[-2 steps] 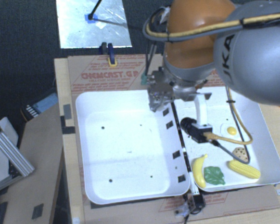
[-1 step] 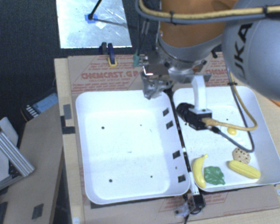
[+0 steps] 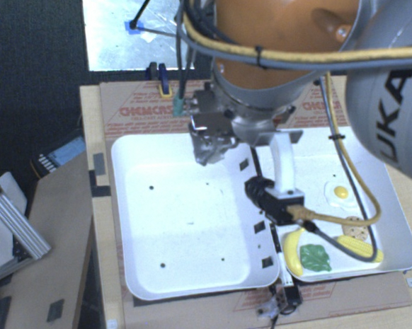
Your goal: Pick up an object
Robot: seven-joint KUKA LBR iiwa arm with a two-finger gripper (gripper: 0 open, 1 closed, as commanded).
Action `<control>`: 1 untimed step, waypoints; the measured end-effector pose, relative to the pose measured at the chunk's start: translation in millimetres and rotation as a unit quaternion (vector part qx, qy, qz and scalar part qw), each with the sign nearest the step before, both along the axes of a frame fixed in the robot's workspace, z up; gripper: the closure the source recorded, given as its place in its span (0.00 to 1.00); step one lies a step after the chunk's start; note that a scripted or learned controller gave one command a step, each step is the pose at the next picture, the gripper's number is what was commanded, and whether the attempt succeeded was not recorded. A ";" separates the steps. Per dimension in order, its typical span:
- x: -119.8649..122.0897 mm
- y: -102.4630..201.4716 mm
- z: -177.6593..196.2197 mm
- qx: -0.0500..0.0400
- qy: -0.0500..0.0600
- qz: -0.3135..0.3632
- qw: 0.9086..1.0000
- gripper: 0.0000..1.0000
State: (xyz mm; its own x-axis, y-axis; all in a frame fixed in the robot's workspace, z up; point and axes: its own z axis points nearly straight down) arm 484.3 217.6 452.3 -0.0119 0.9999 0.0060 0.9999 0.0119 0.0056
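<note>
From the fixed camera above the bench, the grey arm (image 3: 393, 103) with its orange band (image 3: 279, 12) is reaching in from the right and looming large over the top of the scene, covering much of the right bin (image 3: 404, 251). Its gripper (image 3: 209, 153) is hanging over the far edge of the left bin (image 3: 141, 286), near the ridge where the two bins are meeting; whether its jaws are spread or pressed together cannot be told from this angle, and nothing is showing between them. The objects available for picking are lying in the right bin: a yellow banana (image 3: 292, 254) is resting at the near left corner with a green leafy piece (image 3: 315, 258) touching its right side, a corn cob (image 3: 359, 246) is lying just beyond that toward the right, a cookie (image 3: 354, 224) is sitting just behind the corn, and a fried egg (image 3: 338, 194) is sitting farther back. A yellow cable (image 3: 357, 184) is looping down from the arm across these items. Both bins are sitting on a cardboard sheet (image 3: 137, 105)
</note>
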 end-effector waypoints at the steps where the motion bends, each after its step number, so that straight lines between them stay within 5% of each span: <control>1: 2.3 4.4 -20.6 -0.003 0.002 -0.003 1.000 1.00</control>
